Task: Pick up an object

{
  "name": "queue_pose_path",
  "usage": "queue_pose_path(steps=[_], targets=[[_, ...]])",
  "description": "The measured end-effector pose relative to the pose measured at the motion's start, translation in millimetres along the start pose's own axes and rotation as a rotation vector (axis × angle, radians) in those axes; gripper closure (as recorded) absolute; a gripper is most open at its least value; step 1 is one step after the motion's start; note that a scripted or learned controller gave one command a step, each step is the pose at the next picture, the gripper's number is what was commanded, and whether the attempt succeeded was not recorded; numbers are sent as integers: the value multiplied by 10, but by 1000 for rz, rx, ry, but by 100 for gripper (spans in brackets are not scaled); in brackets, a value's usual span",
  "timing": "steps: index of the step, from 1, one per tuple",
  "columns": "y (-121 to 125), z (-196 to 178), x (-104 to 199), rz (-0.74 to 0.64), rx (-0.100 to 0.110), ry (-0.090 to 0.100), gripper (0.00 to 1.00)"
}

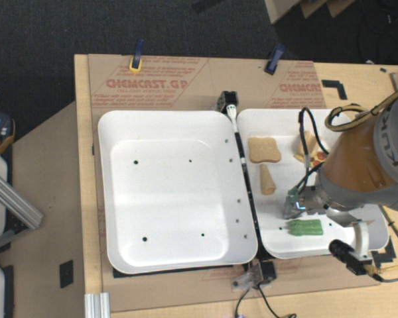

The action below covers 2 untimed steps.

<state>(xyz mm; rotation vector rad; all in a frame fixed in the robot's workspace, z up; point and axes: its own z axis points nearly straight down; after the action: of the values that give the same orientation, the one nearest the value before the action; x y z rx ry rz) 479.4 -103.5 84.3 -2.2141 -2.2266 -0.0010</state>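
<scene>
Two white bins (172, 191) on cardboard-topped bench (186, 78), dark floor around. Gripper (295, 207) in right bin, jaw state indiscernible, just above green block (305, 228).

- A robotics lab bench: two white bins (166, 257) sit side by side on a cardboard sheet (186, 78).
- Blue clamps (138, 50) pin that sheet's far edge.
- Aluminium framing (13, 197) stands left of it.
</scene>
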Motion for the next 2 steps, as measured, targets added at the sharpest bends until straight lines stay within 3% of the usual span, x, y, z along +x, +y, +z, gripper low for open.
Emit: queue_pose_path(steps=[1, 2], targets=[[828, -1330, -351, 3, -19, -9, 0], [645, 2, -625, 9, 8, 0, 0]])
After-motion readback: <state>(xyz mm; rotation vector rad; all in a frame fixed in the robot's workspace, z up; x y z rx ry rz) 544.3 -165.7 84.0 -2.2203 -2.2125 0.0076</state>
